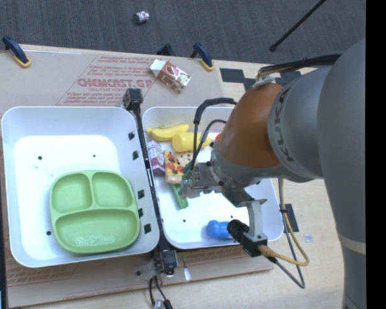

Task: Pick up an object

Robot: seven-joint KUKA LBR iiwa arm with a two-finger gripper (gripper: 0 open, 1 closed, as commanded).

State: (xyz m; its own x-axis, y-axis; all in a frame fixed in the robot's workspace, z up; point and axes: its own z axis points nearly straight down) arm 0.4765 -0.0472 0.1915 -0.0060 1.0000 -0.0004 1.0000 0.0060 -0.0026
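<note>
A: Arm pose?
B: I reach in from the right, orange band over the right bin (278, 234), jaws (192, 187) low among the clutter. Spread or pressed together, I cannot tell.

A: Hidden?
B: My wrist covers much of that bin.

A: Count?
B: Two bins. One green plate (94, 210) in the left bin (13, 172). One banana (167, 132), one blue object (217, 229).

green tray (93, 211): matt plastic | bins (13, 140): smooth white plastic | bench (71, 76): cardboard
</note>
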